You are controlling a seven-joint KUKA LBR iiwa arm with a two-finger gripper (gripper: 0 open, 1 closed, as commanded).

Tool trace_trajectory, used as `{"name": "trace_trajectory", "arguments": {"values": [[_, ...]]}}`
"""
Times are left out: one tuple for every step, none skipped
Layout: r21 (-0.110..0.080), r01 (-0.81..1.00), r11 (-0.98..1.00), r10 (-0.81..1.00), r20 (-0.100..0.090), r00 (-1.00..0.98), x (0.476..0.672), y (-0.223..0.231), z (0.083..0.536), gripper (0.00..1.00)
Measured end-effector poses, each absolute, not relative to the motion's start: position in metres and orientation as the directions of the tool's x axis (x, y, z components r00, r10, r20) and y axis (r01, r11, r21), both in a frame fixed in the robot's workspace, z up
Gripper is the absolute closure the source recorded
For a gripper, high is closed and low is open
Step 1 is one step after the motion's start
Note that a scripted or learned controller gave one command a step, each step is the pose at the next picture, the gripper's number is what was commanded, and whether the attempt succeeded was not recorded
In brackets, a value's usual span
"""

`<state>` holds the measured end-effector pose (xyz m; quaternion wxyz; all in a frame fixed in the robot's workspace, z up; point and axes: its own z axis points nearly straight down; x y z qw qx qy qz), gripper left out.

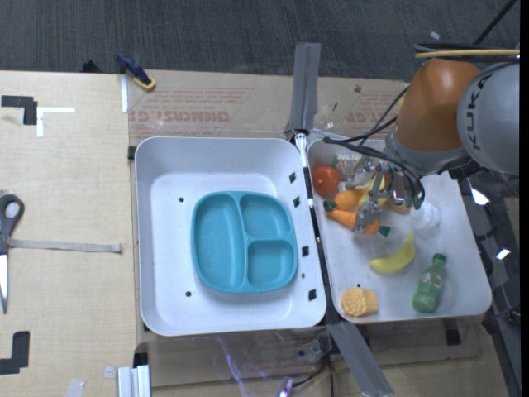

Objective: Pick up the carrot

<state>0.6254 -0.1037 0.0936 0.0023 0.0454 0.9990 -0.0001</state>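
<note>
So the arm (463, 114) is reaching in from the right and hanging over the far part of the right bin (471, 304), with the gripper (374, 213) sitting down in the pile of toy food there. Its jaws are pointing down right at the carrot (345, 217), which is lying in the far-left part of that bin, close to the wall shared with the other bin, but honestly I can't tell if the jaws are spread or pinching anything, the metal bits and orange pieces are all blurring together. A red tomato (326, 179) is sitting just beyond the carrot, and some other orange piece (350, 198) is lying right between them. Toward the near side a yellow banana (395, 257) is resting in the middle of the bin, a green bottle (428, 284) is lying near the right wall, and a yellow corn-looking chunk (359, 303) is sitting in the near-left corner. The left bin (157, 246) is holding a blue divided plate (245, 241), three compartments, lying flat in the middle. Out on the surface (66, 222), scissors (7, 230) are lying at the far left edge, well apart from both bins.
</note>
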Motion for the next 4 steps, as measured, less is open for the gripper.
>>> {"name": "trace_trajectory", "arguments": {"values": [[-0.002,0.089,0.996,0.089,-0.030,-0.996,0.633,-0.104,0.115,1.00],[0.000,0.089,0.996,0.089,-0.017,-0.996,0.629,-0.103,0.108,0.00],[0.000,0.264,0.965,0.264,-0.004,-0.965,0.612,-0.105,0.093,0.00],[0.000,0.212,0.977,0.212,-0.003,-0.977,0.550,-0.106,0.093,0.00]]}}
